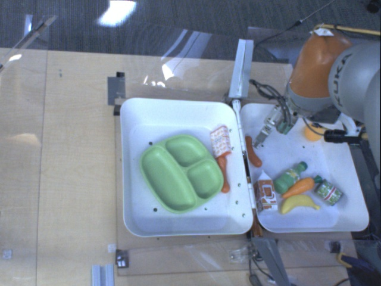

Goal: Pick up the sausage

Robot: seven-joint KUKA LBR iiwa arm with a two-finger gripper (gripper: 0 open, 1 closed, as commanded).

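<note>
Two white bins sit side by side. The sausage lies in the right bin, tight against its left wall, running near-to-far. The gripper hangs just beside the sausage's far end, slightly to its right; its fingers look a little parted with nothing between them. Near of the sausage a small brown carton rests, with a green bottle, a carrot, a banana and a small can clustered to the right. In the left bin a green divided plate lies, with a red-and-white packet and another carrot along its right edge
</note>
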